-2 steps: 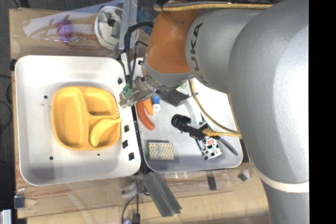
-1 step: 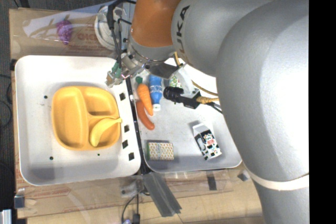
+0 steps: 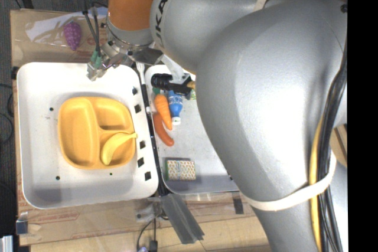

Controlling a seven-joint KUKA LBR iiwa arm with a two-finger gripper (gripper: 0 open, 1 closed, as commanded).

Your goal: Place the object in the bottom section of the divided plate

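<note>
A yellow divided plate lies in the middle of the left white bin. A yellow banana lies curved in the plate's lower right section, its tip resting on the plate's right rim. My gripper hangs over the bin's far edge, above and apart from the plate, with nothing seen in it. The grey arm and its orange band reach in from the upper right and hide much of the right bin.
The right bin holds an orange carrot, a blue and white bottle, a red-orange piece and a patterned block. A purple grape bunch lies on the bench beyond the left bin.
</note>
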